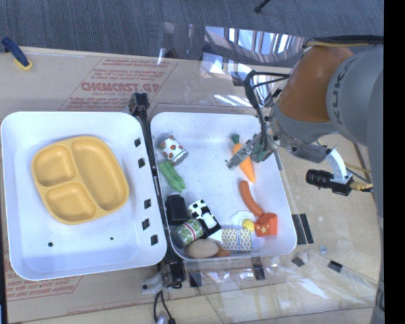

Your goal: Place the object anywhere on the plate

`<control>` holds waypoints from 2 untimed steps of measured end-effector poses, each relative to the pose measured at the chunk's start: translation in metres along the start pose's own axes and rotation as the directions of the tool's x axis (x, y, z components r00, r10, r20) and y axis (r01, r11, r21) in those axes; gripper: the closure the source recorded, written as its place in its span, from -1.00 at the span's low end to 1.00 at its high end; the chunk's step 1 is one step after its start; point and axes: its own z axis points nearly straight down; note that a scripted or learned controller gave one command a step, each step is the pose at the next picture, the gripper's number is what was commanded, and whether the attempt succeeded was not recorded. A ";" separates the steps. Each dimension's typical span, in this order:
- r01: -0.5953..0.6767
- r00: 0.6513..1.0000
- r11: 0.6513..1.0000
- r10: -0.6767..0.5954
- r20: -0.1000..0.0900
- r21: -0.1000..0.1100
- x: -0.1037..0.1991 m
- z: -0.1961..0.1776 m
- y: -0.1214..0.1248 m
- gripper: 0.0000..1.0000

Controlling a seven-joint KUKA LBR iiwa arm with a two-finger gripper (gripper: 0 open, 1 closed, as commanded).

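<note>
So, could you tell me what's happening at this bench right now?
The grey arm reaches into the right bin, its gripper low over the toy carrot near the far wall. The yellow plate sits in the left bin with nothing on it. The other toy foods lie clustered along the right bin's near edge.

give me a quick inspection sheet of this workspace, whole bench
surface: cardboard-covered bench bearing left bin and right bin.
job's things: yellow plate with three compartments, in left bin.
clutter: in right bin, carrot, sausage, small can, green pod, cow toy, egg, red block.
grippers: gripper low over the carrot; grasp unclear.
cables: black cables at the wrist.
surroundings: grey carpet, blue clamp.
</note>
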 end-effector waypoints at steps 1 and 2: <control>0.000 1.000 1.000 0.000 0.000 0.000 0.000 0.000 0.000 -1.00; 0.259 0.966 0.966 -0.259 0.010 -0.005 0.029 0.081 -0.042 -1.00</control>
